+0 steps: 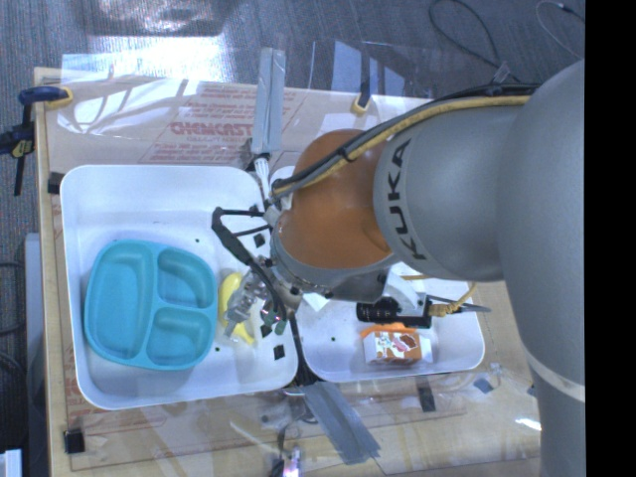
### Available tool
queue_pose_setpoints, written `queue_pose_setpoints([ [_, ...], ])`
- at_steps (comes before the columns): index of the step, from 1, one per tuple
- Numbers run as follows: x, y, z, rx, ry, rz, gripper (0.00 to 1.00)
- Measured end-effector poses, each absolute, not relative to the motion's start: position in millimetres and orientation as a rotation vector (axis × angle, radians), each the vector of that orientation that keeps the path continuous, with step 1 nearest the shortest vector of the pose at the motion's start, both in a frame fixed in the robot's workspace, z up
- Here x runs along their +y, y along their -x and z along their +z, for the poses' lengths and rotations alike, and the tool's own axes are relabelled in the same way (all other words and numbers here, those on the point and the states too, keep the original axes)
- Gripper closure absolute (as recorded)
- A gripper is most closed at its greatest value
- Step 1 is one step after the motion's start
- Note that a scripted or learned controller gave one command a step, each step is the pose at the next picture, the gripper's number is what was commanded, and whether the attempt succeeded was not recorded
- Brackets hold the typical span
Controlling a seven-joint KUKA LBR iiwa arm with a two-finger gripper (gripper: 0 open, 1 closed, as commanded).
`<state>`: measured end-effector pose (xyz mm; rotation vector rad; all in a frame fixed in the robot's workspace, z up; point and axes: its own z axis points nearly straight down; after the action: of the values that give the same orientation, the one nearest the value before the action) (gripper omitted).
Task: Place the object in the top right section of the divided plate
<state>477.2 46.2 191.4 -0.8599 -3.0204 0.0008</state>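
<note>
A light blue divided plate (149, 306) lies in the left bin (109, 192), toward its left side. A yellow object (231, 292), shaped like a banana, lies just right of the plate near the bin's right wall. My gripper (250, 309) hangs low directly over this yellow object and covers its middle, so yellow shows both above and below the gripper. The big grey arm with its orange band (328, 207) reaches in from the right and hides much of the right bin.
An orange and white packet (396, 346) lies in the right bin (452, 361) near its front edge. The wall between the two bins runs just right of the gripper. A blue clamp (40, 95) sits at the bench's far left corner.
</note>
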Motion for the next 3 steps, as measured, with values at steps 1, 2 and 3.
queue_pose_setpoints([
  [1,66,-476.6,198,-3.064,0.691,0.001,1.00],
  [2,63,-476.3,192,-3.107,0.440,0.001,1.00],
  [3,89,-476.7,192,-3.138,0.170,0.000,1.00],
])
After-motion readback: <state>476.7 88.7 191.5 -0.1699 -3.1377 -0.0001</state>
